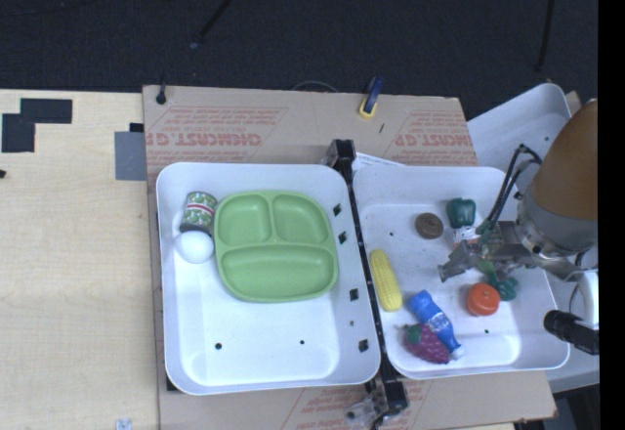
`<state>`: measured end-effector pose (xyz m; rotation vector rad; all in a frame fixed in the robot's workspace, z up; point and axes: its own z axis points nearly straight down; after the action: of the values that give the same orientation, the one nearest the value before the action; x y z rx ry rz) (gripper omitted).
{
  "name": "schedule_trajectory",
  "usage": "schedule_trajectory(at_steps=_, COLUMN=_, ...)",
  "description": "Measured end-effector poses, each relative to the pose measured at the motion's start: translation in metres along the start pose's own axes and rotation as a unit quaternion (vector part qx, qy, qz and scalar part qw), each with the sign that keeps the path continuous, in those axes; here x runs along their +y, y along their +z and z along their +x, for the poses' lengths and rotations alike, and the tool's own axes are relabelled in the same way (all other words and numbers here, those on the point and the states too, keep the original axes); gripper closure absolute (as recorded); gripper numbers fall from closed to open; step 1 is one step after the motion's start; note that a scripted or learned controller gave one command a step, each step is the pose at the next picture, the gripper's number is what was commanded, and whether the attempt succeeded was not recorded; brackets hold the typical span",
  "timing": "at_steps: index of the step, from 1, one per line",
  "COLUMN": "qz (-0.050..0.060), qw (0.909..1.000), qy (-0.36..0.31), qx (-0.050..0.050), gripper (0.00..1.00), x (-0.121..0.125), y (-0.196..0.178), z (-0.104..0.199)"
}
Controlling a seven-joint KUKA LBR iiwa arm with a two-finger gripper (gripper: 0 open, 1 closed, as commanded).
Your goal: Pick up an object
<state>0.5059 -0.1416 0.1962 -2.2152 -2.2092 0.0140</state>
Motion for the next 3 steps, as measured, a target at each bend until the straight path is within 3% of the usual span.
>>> schedule_trajectory(at_steps=1, qz=-0.007, qw=1.0000, qy=-0.001, qx=-0.001, gripper=0.00, x=0.003, y=-0.007, z=0.000)
schedule_trajectory(at_steps=3, qz=-0.005, qw=1.0000, qy=-0.002, qx=0.000, gripper=0.00, x=0.008, y=0.110, z=0.004)
